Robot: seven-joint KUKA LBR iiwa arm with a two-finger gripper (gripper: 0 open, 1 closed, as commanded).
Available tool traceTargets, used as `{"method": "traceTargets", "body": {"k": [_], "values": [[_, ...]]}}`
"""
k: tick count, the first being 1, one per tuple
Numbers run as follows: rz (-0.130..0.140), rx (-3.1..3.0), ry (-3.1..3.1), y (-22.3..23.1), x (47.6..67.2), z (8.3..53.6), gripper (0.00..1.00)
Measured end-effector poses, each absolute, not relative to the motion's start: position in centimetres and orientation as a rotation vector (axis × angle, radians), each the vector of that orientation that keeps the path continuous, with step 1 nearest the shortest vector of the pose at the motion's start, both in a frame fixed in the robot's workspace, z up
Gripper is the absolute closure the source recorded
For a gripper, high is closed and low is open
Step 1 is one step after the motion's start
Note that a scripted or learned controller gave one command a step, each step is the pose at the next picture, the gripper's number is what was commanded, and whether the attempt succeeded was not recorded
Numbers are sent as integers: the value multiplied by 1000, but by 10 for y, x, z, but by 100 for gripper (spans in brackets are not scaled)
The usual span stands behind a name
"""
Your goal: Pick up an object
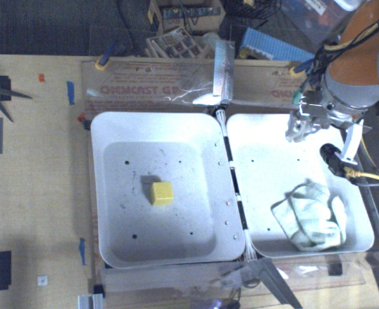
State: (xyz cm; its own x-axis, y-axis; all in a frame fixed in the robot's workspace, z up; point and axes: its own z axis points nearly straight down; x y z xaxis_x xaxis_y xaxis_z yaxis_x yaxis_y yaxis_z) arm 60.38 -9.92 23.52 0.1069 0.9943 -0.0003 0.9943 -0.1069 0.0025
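1. Pale wooden worktop (35,172) carries two shallow white bins side by side, with cluttered boxes and cables on the dark floor behind them. The gripper (301,126) hangs over the far part of the right bin (267,166).
2. Whether the gripper is released or clenched cannot be told from this slanted view, as its tip is small and blurred. No object can be made out in its grasp.
3. Nearest the gripper, toward the front corner of the same bin, lies a crumpled white cloth (312,221). It sits well apart from the gripper and is slumped against the bin's near wall, probably because soft things settle wherever they are dropped.
4. Above the gripper rises the grey arm (357,89) with its orange band (370,24). It reaches in from the right, and a yellow cable (370,176) trails off its wrist over the bin's edge.
5. Across the divider, a small yellow block (162,193) rests near the middle of the left bin (98,147). It stands free of every wall, which would leave room on each side for a grasp.
6. Judged from this layout, the pick is not yet done, since both candidates lie in their bins. The cloth is the closer target, though its loose folds may slip, while the block looks firmer but needs a longer reach.
7. Behind both bins runs a cardboard strip (151,85), and blue tape marks (70,93) dot the worktop's left side.
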Motion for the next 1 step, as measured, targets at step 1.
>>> {"method": "traceTargets", "body": {"k": [1], "values": [[1, 2732, 1549, -111, 596, 275, 100]]}}
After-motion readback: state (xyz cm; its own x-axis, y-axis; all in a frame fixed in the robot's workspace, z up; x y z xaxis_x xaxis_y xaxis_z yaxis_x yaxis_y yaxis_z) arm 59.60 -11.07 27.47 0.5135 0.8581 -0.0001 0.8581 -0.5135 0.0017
